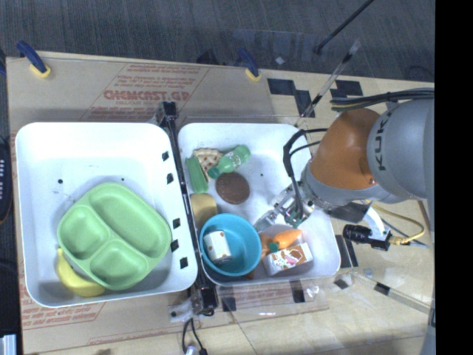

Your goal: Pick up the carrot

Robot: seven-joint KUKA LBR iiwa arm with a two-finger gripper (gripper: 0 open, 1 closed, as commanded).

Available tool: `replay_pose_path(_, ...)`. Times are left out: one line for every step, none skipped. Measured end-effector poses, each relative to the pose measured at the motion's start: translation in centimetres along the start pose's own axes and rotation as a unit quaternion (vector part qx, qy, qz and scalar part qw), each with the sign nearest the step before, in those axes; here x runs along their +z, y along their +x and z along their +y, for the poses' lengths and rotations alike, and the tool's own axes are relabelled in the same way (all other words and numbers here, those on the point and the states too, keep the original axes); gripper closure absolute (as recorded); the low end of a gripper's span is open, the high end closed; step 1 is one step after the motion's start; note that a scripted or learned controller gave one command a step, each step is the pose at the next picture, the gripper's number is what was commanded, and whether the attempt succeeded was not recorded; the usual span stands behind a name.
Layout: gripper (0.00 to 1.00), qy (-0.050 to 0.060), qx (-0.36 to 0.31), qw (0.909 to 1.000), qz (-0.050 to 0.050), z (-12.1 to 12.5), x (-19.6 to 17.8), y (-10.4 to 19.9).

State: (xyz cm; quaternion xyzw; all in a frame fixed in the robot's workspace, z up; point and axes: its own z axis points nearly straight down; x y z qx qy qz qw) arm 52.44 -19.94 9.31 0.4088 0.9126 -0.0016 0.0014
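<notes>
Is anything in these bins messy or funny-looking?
Yes. The green divided plastic plate in the left white bin sits tilted on a yellow thing under its lower edge. A small white cup lies tipped inside the blue bowl.

Carrot, orange, lying flat in right bin.
Near the bin's front right corner, long axis roughly left-right, tilted slightly. Touching the small printed box just in front of it; blue bowl just beside, to its left.
</notes>
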Motion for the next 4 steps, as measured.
replay_pose_path(0.00,-0.004,-0.127,0.9919,0.001,-3.7,0.0,2.4)
replay_pose_path(1.00,-0.003,-0.133,0.9912,0.000,-3.5,-1.1,2.3)
replay_pose_path(1.00,0.001,0.099,0.9950,0.005,-2.7,-1.1,4.1)
replay_pose_path(1.00,0.000,0.131,0.9914,0.003,3.2,-5.7,5.4)
